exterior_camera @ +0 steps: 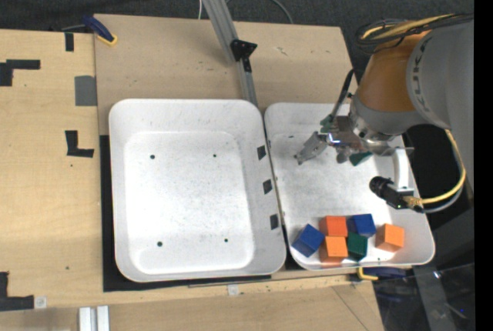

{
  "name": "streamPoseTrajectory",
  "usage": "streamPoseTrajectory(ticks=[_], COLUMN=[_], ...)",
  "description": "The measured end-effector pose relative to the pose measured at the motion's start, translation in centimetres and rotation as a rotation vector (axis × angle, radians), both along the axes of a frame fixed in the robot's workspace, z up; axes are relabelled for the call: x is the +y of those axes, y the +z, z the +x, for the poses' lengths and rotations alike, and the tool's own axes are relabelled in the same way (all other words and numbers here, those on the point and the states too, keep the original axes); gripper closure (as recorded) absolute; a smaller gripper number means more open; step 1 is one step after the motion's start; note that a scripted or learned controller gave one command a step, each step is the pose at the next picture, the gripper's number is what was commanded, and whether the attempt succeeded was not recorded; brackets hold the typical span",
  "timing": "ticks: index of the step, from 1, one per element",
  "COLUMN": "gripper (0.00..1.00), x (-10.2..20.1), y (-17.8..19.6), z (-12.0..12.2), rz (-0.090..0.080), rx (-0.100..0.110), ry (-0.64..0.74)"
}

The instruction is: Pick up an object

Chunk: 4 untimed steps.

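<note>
— Where do the objects sit in the camera view?

— All in the right bin (308, 122), bunched along its near edge: a blue block (308, 239) at the left end, two orange blocks (336, 237) stacked front to back, another blue block (361, 225) with a green block (356, 245) just in front of it, and a lone orange block (390, 236) at the right end. The row's long axis runs left to right along the bin's rim; the leftmost blue block sits turned, a corner pointing at the near wall.

— And the claw?

— The gripper (327, 146) hangs over the far half of that bin, well apart from the blocks, fingers spread with nothing between them. The left bin (185, 110) lies beside it.
</note>
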<state>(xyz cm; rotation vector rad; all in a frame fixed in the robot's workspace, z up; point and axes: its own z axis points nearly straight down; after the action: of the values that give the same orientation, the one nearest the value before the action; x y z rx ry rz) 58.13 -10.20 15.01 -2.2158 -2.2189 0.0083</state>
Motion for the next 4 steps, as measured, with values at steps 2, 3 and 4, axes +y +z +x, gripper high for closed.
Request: streamPoseTrajectory(ticks=[2,3,4], gripper=[1.00,1.00,1.00], x=[0.2,0.7,0.7], y=[-4.1,2.1,6.4], z=[-0.1,0.2,0.3], rz=[0.001,-0.001,-0.001], rx=[-0.005,-0.013,-0.012], ry=[0.001,0.001,0.000])
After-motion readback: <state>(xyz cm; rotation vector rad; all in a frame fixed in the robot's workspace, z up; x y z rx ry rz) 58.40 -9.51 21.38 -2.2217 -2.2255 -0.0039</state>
